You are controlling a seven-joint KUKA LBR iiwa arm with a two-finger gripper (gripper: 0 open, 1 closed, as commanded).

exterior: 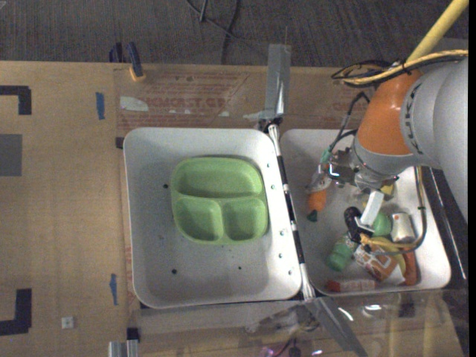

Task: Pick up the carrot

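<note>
Dark carpet with a loose black cable runs across the top of the frame, above a brown cardboard-covered tabletop [67,199] that carries two white bins side by side. At centre, the left bin [149,266] holds a green divided tray [220,200]. From the upper right the grey arm [439,117], orange band above the wrist, bends down into the right bin [439,274]. Its gripper [326,175] sits low at that bin's left side, right over the carrot [317,199], which lies near the dividing wall with its dark green end pointing down the frame. Whether the jaws are spread or closed on the carrot, I cannot tell. Mixed clutter [375,255] fills the bin's lower right.
</note>
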